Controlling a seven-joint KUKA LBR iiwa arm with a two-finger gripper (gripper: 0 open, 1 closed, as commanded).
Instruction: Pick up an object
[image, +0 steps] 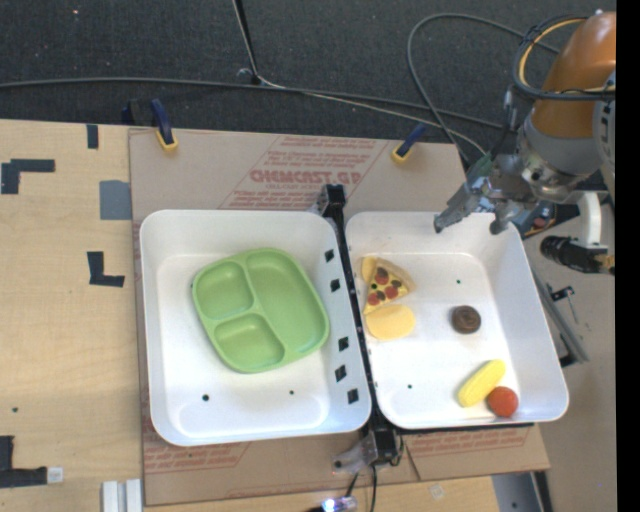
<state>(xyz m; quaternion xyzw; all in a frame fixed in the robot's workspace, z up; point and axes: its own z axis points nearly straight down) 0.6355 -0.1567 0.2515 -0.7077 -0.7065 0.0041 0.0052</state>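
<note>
The left bin (160, 330) held a green tray (260, 310). The right bin (530, 300) held a pizza slice (383, 282), a yellow piece (389, 322), a banana (480, 383), a brown cookie (465, 319) and a red ball (503, 401). The gripper (468, 216) hung wide open with nothing in it, over the right bin's far edge.

Two white bins (160, 300), one green tray (260, 310), five toy foods (465, 319).

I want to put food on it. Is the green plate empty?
Empty. The green plate shows bare compartments; the pizza lies in the other bin.
</note>
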